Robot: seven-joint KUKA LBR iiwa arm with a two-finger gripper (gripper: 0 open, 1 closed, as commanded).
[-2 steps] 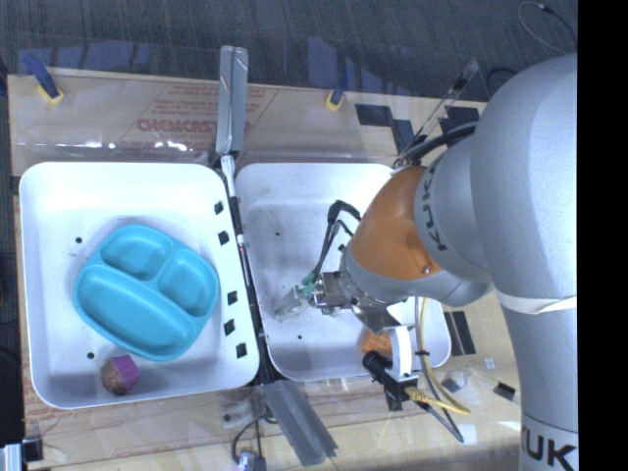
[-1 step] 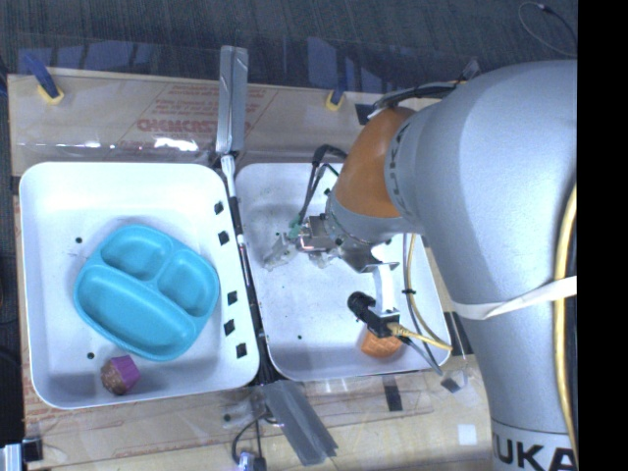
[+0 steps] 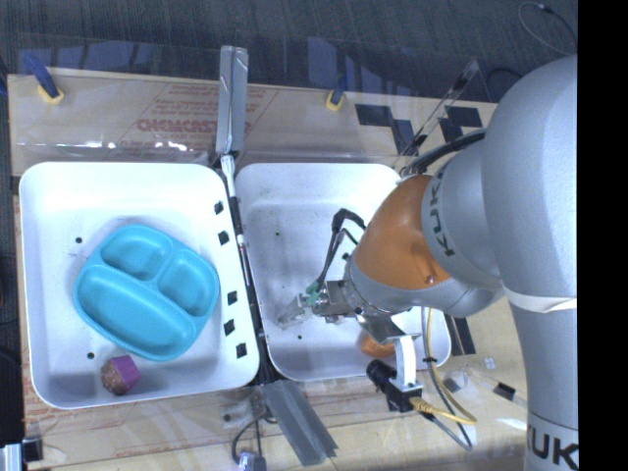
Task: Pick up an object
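The blue plate (image 3: 147, 290) lies in the left bin (image 3: 39, 361). It has 3 sections. It looks like hard, smooth plastic, light but wide and slippery, so I think the raised rim is the best place to pinch it. A small purple block (image 3: 121, 373) sits just beside the plate, near the bin's front corner. It looks light and stiff, and small enough to squeeze by 2 sides. The gripper (image 3: 294, 312) hangs low in the right bin (image 3: 294, 189), well apart from both things. I cannot tell how its hand is set. A bit of something orange (image 3: 375, 342) peeks out under the arm (image 3: 461, 243).
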